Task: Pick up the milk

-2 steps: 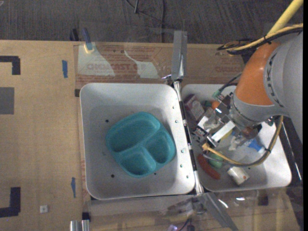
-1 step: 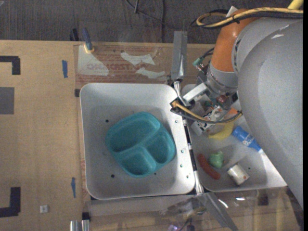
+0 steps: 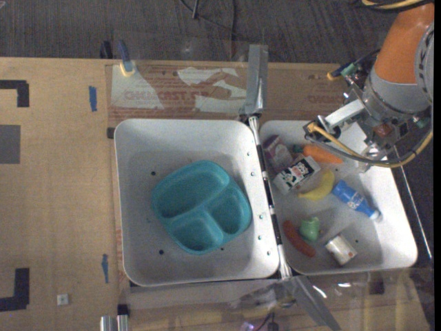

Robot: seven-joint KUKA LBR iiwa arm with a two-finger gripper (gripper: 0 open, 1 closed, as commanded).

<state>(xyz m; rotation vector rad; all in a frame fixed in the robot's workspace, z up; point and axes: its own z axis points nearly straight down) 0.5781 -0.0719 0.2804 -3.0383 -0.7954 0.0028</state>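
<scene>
You find the milk carton (image 3: 296,174) lying unlifted in the right bin (image 3: 403,250), just beside the banana (image 3: 318,186) and carrot (image 3: 322,154), the arm's gripper (image 3: 377,135) above the bin's far edge, grip state indiscernible; pickup remains undone.

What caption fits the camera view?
Arm hangs over right bin; milk lies beside banana.

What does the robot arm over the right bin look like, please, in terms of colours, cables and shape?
The arm has a rounded orange band above a grey, cylindrical wrist section. Yellow and black cables loop around the wrist, with another yellow cable near the top edge. Lower down, the gripper end is a cluster of pale grey and dark metal parts.
</scene>
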